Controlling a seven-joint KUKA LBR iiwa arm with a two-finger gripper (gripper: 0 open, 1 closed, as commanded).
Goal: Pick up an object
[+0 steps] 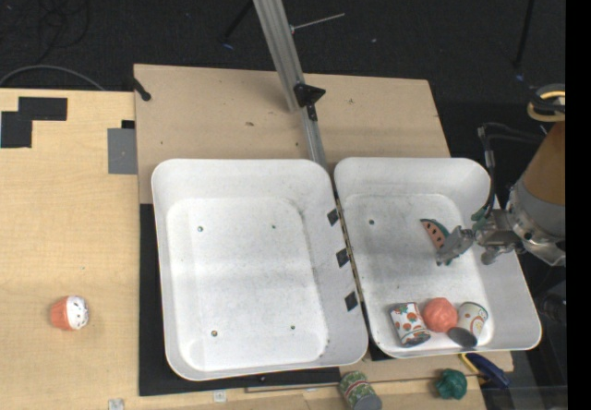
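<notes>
The right bin (388, 186) holds a small red and green watermelon-slice toy (432, 231) near its middle. Along its front wall lie a patterned can (407, 323), a red ball (440, 314), a white and green cup-like piece (473, 315) and a dark grey piece (462, 337). My gripper (467, 255) hangs low over the right side of this bin, just right of the slice. Its fingers stand open, the left fingertip (449, 253) close beside the slice, with nothing between them.
The left bin (175, 179) lies beside the right one, joined by black clips (343, 257). A slanted metal rail (277, 30) rises behind the bins. An orange and white ball (69, 313) rests on the bench far left. A green lump (451, 384) and a can (355, 390) lie at the front.
</notes>
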